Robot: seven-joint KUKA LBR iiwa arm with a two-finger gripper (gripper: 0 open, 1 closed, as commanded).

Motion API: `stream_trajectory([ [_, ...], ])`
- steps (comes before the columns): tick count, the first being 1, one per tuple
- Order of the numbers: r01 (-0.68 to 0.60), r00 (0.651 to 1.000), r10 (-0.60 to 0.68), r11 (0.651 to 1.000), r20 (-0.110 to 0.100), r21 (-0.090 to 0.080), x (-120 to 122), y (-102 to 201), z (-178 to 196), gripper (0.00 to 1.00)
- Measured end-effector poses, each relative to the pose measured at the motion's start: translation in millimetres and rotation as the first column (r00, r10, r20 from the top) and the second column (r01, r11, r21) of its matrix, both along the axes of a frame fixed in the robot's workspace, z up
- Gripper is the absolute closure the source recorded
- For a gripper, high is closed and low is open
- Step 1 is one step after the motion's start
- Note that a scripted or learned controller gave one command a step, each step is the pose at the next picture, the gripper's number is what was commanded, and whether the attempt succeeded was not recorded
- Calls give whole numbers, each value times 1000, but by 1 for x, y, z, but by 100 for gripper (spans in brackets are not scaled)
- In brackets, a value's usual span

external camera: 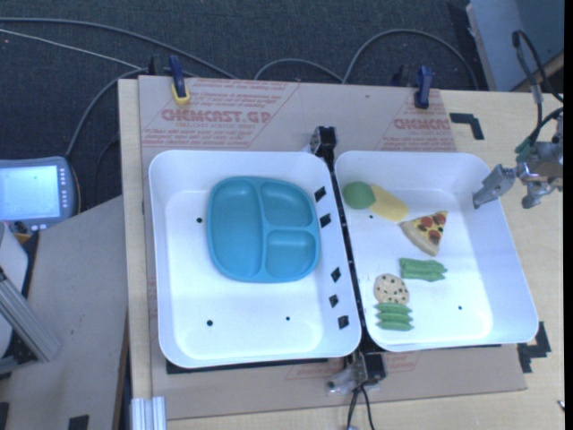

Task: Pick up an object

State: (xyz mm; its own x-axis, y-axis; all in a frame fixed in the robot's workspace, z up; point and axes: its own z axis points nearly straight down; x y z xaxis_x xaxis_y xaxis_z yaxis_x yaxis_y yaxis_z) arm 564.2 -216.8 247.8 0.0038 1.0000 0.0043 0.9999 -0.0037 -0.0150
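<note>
The right bin [501, 267] holds several toy foods: a green round piece [358, 194], a yellow piece [389, 205] touching it, a pizza slice [426, 231], a green bean bundle [421, 270], a cookie [390, 288] and a green pea pod [393, 316]. My gripper [511, 193] hovers over the right bin's far right rim, well to the right of the pizza slice. It is open, and nothing is between its fingers.
A blue divided plate [264, 229] lies in the left bin [179, 312]. Black clips line the divider between the bins [336, 240]. Blue clamps [178, 81] hold the board at the back. A small screen [34, 189] stands off the bench at left.
</note>
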Motion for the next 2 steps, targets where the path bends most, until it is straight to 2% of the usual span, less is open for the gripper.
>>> stream_trajectory([
  [1,-4,1000,4,1000,14,-3,3,1,8,0],
  [2,-4,1000,4,1000,11,-2,6,3,-53,0],
])
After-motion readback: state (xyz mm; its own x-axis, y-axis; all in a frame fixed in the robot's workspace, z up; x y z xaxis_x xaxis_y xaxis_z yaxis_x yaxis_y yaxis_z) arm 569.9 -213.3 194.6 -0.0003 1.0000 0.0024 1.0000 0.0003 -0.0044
